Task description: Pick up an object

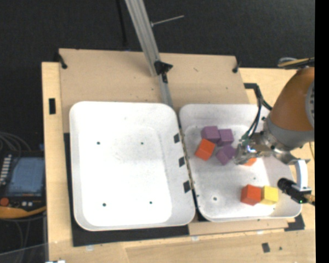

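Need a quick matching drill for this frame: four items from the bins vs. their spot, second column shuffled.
Items
1. yellow block
2. orange block
3. end effector
4. left bin

Places
A. beside the purple blocks, near the divider
B. low over the right bin, right of the purple cluster
C. touching the red-orange block, near the right bin's front edge
D. left of the divider

Pairs: 1-C, 2-A, 3-B, 4-D

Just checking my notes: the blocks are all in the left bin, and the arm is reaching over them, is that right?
Not quite. The camera view shows the blocks, such as the purple block and yellow block, in the right bin, not the left. The arm does reach over them.
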Robot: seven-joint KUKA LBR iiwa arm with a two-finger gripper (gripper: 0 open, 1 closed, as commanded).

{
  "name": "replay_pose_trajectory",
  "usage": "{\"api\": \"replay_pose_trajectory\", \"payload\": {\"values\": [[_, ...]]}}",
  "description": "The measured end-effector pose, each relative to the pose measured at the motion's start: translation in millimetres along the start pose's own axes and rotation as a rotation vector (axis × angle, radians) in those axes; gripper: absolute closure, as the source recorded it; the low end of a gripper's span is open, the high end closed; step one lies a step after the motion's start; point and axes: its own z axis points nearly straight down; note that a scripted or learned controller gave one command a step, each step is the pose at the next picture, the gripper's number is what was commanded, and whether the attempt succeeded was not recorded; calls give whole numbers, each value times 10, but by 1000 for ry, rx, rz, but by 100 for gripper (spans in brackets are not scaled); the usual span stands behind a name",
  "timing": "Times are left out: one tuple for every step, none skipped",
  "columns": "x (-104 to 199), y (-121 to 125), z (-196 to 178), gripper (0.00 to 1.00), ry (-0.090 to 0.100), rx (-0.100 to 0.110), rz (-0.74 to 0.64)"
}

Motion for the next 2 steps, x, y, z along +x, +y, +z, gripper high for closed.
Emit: {"api": "replay_pose_trajectory", "payload": {"values": [[-39,23,-508,100,-1,-2,0],[-51,42,-873,100,0,-1,-1]]}}
